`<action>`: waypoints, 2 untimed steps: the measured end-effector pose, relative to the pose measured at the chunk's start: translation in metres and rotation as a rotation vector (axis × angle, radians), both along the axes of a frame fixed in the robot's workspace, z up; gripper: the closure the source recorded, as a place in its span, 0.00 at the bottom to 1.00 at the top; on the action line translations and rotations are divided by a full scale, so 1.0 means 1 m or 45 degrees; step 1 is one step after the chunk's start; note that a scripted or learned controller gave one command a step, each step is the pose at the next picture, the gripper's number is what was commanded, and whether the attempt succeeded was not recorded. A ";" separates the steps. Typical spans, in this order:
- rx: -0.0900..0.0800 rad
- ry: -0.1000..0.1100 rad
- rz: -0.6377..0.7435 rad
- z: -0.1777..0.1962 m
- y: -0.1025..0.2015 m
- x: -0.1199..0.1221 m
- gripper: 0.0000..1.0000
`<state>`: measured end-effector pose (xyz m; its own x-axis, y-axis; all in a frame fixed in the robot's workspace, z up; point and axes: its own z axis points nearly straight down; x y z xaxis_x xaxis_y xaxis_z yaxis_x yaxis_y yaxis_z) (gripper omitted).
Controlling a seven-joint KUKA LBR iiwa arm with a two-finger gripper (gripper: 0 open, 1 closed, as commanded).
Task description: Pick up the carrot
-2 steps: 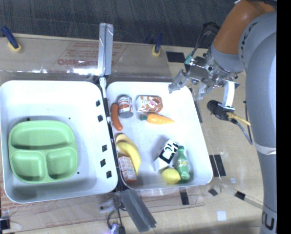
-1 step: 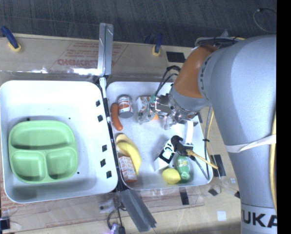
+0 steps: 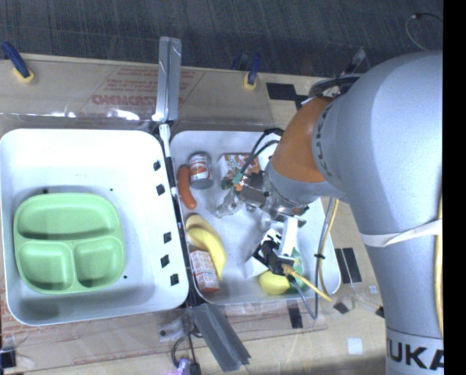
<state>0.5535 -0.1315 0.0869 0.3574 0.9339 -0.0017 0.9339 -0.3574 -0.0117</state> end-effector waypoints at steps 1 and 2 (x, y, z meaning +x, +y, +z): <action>0.000 0.011 0.001 0.006 -0.001 -0.001 1.00; 0.007 -0.001 0.506 0.004 -0.006 -0.009 1.00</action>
